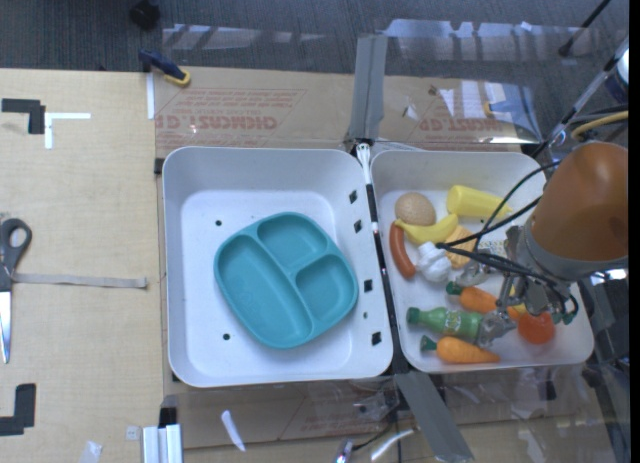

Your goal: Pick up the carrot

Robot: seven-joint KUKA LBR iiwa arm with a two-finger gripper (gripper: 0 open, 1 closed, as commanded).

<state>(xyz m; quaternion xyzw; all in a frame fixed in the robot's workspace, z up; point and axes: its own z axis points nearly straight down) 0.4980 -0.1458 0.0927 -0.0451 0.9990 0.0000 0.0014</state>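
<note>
The arm's orange band point(588, 201) and grey wrist cover the right bin's point(420, 163) far right side, and the gripper point(515, 316) sits among cables so that the set of its jaws cannot be told. A carrot point(477, 299) by the wrist is partly hidden under those cables, and a red item point(536, 327) beside the gripper is too covered to name. At the left edge, the scissors point(10, 251) on the bench point(80, 191) are cut off.
</note>
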